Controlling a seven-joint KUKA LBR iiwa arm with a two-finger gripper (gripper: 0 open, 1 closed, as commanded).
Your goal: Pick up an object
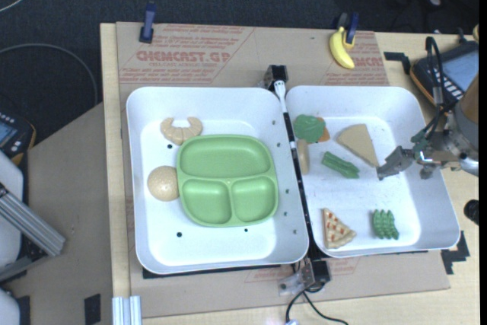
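Glossy white plastic bins (144,164), smooth green plastic plate (227,179), matt wooden bench (228,49)

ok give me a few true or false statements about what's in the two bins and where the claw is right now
1. The green three-compartment plastic tray lies in the left white bin. True.
2. The yellow toy banana lies inside the right white bin. False: it lies outside both bins, on the brown board behind the right bin.
3. The claw is over the right bin, beside the tan wedge-shaped toy slice. True.
4. The small pizza-slice toy sits in a compartment of the green tray. False: it lies at the near edge of the right bin.
5. The round beige toy bun lies left of the green tray. True.
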